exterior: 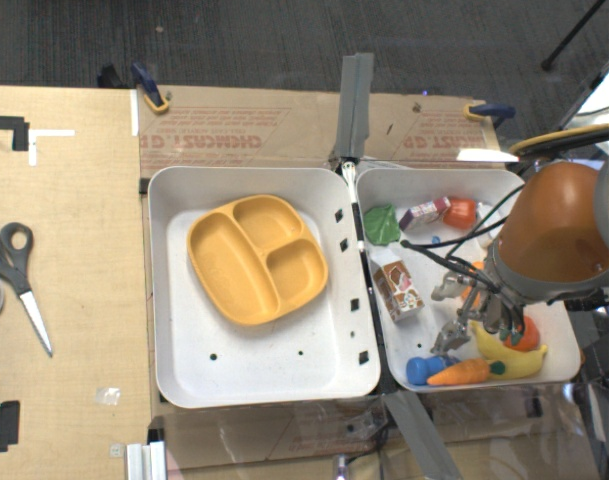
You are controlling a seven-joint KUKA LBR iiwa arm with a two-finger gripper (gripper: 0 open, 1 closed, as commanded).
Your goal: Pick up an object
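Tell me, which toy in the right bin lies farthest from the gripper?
The green toy, by the bin's upper left corner; the others lie closer to the gripper.

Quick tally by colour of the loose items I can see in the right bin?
Green: 1, crumpled piece
Red: 1, round item
Brown: 1, small packet
Blue: 1, blob
Orange: 1, carrot
Yellow: 1, banana
Maroon and white: 1, wrapper
Total: 7; the arm may be hiding more.
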